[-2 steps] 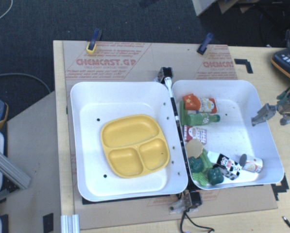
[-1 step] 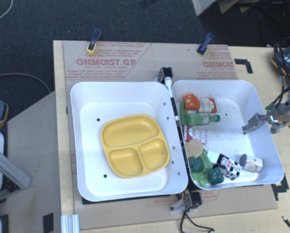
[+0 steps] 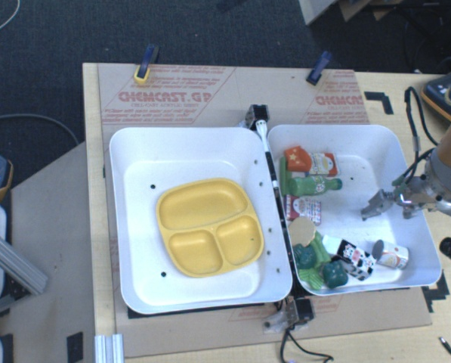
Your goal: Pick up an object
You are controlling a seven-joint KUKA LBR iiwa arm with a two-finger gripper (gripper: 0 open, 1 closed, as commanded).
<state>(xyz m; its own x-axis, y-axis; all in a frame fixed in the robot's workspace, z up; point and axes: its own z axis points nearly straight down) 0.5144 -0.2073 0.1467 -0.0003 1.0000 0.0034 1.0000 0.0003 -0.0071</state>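
My gripper (image 3: 392, 209) hangs over the right side of the right bin (image 3: 384, 144), its two fingers spread apart with nothing between them, so it is open. Below it lie a small white can (image 3: 392, 258) and a black-and-white cow toy (image 3: 353, 258). Along the bin's left side are a red box (image 3: 296, 159), a green bottle (image 3: 313, 185) lying flat, a red-and-white card (image 3: 295, 209), a tan round piece (image 3: 304, 231) and green leafy toys (image 3: 316, 265). The gripper touches none of them.
The left bin (image 3: 134, 157) holds a yellow divided plate (image 3: 210, 225). A black divider strip (image 3: 271, 178) runs between the bins. Cables (image 3: 412, 116) hang near the right bin's far right edge, beside the arm.
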